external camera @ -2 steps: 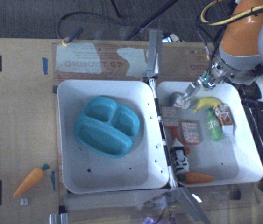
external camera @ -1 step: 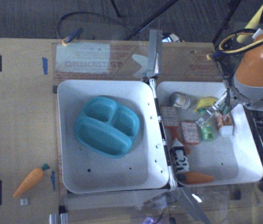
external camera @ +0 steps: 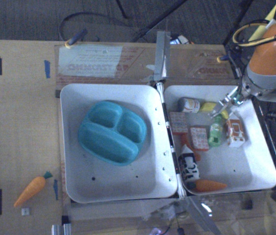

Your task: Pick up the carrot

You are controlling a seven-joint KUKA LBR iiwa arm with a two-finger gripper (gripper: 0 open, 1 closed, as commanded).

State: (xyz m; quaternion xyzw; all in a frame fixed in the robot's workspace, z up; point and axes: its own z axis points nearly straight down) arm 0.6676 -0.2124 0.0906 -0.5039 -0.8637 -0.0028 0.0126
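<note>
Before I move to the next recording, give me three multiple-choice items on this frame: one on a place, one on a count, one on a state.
1. Where does the blue divided plate lie?
A. In the left bin
B. In the right bin
C. On the bench outside the bins

2. How many carrots show?
A. One
B. Two
C. Three

3. What is the tool doing?
A. Lifting a carrot clear of the bin
B. Hanging over the far part of the right bin, no carrot between its fingers
C. Resting on the blue plate

Answers:
1. A, the plate sits inside the left bin's walls.
2. B, one carrot lies on the bench left of the bins and another carrot lies at the right bin's near edge.
3. B, both carrots lie well away from the tool.
</note>
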